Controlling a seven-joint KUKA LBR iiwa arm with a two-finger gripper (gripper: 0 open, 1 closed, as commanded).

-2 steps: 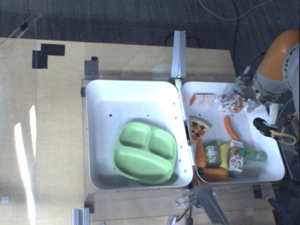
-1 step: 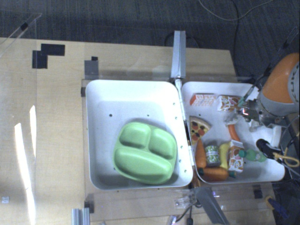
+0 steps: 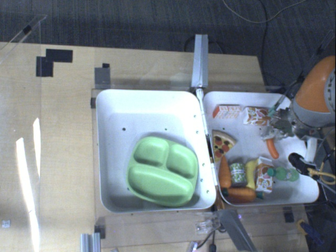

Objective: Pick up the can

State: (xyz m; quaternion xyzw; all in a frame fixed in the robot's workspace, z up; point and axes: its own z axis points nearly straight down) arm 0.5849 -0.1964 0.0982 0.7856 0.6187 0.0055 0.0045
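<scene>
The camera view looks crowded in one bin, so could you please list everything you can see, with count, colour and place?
Left bin: one, white, left half of bench.
Right bin: one, white, beside it.
Divided plate: one, green, in left bin.
Can: one, green, right bin's near side.
Carrots: two, orange, flanking and below the can.
Pizza slice: one, right bin's left wall.
Small cartons: three, white-red, right bin.
Cable: one, white, on floor.
Arm: one, grey with orange band, over right bin's right side.

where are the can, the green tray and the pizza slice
can [image 3: 238, 174], camera view, on its green label
green tray [image 3: 164, 170], camera view, on its front compartment
pizza slice [image 3: 222, 144], camera view, on its topping
</scene>
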